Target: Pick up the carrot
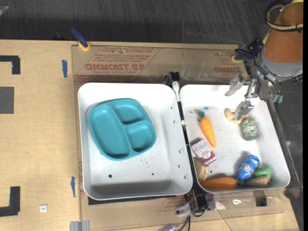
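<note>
A small orange carrot (208,131) with a green top lies in the right bin (216,96), left of its middle, with its tip pointing toward the front. My gripper (239,99) hangs over the bin's back right part, up and to the right of the carrot and well apart from it. Its fingers (244,109) look spread, with nothing between them. The lower finger is just above a small beige item (231,114).
Around the carrot lie a green round item (249,129), a red and white packet (203,150), a blue can (248,167), a long orange-brown piece (220,183) and a green-brown piece (262,174). A teal divided plate (121,127) sits in the left bin (91,177).
</note>
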Tool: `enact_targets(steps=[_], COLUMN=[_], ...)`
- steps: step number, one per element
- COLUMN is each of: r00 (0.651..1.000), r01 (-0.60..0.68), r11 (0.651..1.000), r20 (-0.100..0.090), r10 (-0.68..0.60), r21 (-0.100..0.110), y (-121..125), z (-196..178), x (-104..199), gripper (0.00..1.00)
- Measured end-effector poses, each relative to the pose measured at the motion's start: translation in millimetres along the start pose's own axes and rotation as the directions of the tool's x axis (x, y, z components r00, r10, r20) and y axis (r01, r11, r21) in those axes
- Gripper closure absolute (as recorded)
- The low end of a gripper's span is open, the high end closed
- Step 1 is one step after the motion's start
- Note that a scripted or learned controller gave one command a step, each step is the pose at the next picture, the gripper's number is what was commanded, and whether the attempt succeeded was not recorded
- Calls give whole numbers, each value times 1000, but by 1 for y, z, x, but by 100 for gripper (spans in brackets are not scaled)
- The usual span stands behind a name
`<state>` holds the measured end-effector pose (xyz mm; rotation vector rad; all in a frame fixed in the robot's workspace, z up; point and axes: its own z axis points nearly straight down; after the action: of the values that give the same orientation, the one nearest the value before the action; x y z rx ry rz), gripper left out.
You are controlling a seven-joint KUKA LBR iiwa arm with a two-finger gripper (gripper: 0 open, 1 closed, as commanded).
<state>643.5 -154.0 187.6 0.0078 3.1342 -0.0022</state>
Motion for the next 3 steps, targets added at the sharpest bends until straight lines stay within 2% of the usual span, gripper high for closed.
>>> enact_targets(steps=[1, 2, 3], r00=[1000, 993, 990], r01=[3, -116, -140], r11=[1000, 993, 990], r20=[4, 9, 8], r10=[-3, 116, 140], r21=[0, -2, 0], y=[54, 47, 54], z=[91, 97, 96], x=[37, 68, 103], gripper=[0, 0, 0])
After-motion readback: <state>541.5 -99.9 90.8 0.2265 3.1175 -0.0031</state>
